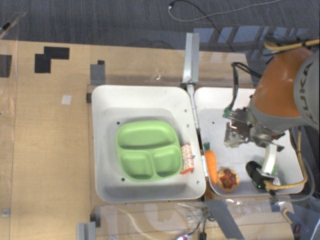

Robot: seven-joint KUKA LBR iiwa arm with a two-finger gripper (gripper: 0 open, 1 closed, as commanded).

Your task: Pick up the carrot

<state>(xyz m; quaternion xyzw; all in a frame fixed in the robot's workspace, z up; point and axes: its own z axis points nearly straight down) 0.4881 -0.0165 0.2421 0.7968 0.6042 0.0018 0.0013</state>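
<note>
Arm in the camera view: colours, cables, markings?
The arm is grey, with a broad, rounded orange band above the wrist. Dark block lettering, cut off at the frame edge, sits on the grey shell. The gripper is bare silver metal with dark parts. A black cable loops beside the wrist.

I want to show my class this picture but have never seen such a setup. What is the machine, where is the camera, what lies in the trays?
One camera, fixed above a bench, looks down at a slant. The grey and orange shape on the right is a robot arm; its gripper hangs over the right bin. There lie a carrot, by the left wall, and a round reddish thing beside it. The left bin holds a green divided plate with a small red-and-white thing at its right edge. The carrot lies apart from the gripper, not picked up.
</note>
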